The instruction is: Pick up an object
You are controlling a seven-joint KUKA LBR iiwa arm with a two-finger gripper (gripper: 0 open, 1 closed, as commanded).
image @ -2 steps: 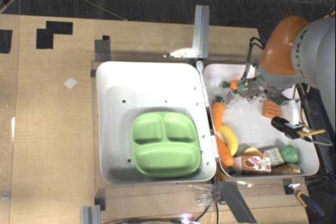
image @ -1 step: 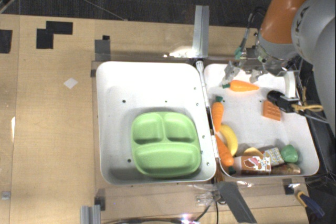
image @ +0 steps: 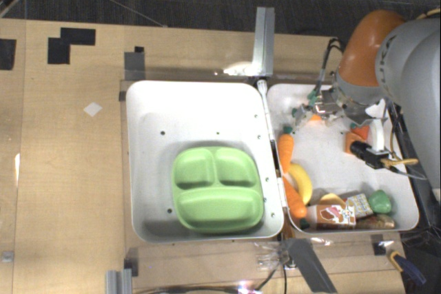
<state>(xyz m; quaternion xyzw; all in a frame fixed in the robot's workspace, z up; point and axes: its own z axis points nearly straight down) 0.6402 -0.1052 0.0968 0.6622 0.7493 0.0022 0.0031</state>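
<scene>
Operator: Two shallow white bins stand side by side; which one does the two-finger gripper [image: 318, 105] occupy?

Technician: The right white bin [image: 329, 148], at its far end. The finger state cannot be determined, because the wrist hides the tips.

Operator: Which object lies nearest?

Technician: Probably the long orange carrot-shaped toy [image: 286, 146]. It rests against the bin's left wall, nearer the viewer and left of the gripper, with its long axis along that wall. The curved yellow banana toy [image: 300, 181] lies beyond it. A grasp would likely close across the carrot's width.
</scene>
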